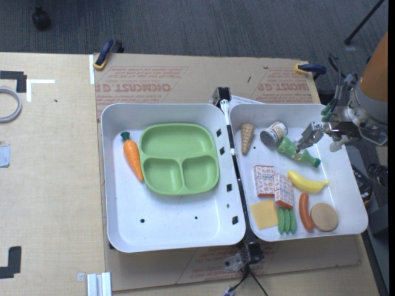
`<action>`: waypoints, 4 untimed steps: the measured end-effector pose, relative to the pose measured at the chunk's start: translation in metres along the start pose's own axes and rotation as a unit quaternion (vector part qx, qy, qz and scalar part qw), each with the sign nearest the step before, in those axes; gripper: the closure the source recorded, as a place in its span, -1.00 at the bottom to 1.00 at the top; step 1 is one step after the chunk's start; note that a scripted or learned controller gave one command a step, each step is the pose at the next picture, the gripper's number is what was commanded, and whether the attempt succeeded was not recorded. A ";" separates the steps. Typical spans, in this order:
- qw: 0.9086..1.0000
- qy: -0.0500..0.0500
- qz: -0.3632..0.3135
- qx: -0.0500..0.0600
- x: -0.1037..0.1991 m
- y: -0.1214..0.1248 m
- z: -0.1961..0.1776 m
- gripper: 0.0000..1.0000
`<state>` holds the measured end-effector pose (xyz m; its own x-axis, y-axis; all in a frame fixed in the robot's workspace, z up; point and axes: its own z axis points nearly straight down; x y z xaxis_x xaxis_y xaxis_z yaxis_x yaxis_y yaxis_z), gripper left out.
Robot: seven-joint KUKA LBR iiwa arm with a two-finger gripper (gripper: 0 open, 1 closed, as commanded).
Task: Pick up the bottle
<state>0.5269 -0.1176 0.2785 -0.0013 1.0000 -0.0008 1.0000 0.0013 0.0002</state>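
Bottle lies flat, cap toward lower right.

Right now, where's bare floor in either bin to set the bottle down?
Left bin: the wide strip below the green plate is free. Right bin is crowded; just a small patch between the cone, crackers and green bottle.

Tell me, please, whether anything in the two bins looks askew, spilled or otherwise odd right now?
Nothing is spilled or damaged. The green bottle lies on its side in the right bin, as does the can next to it. The gripper sits just above the bottle. In the left bin, the carrot rests beside the green plate.
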 end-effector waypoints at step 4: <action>0.999 0.000 0.046 0.001 0.009 -0.049 0.025 1.00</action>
